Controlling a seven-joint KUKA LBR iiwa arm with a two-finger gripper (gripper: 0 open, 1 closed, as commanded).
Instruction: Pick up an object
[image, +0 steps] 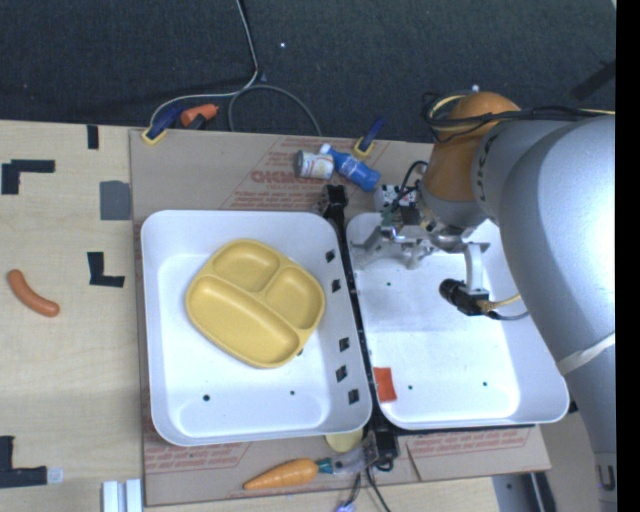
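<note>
A: What does the bench look like around the left bin (160, 300)?

B: It sits on brown cardboard over a pale wooden bench. A yellow divided plate (256, 301) lies inside it, slightly toward its far side, with bare white floor on the near side and along its left wall. Beyond the bench's far edge is dark carpet with a thin cable.

A: And to the right of that bin?

B: The right bin (450, 385) touches it along a black divider. A small orange block (383, 383) lies just past the divider, near the front. The grey arm (560, 220) covers that bin's far right corner, and the gripper (408, 240) hangs over its far end; I cannot tell how the claw stands.

A: Outside the bins?

B: A carrot (283, 474) lies in front of the left bin, a sausage (33, 293) well to its left, and a blue-and-white bottle (337, 165) behind its far right corner.
</note>
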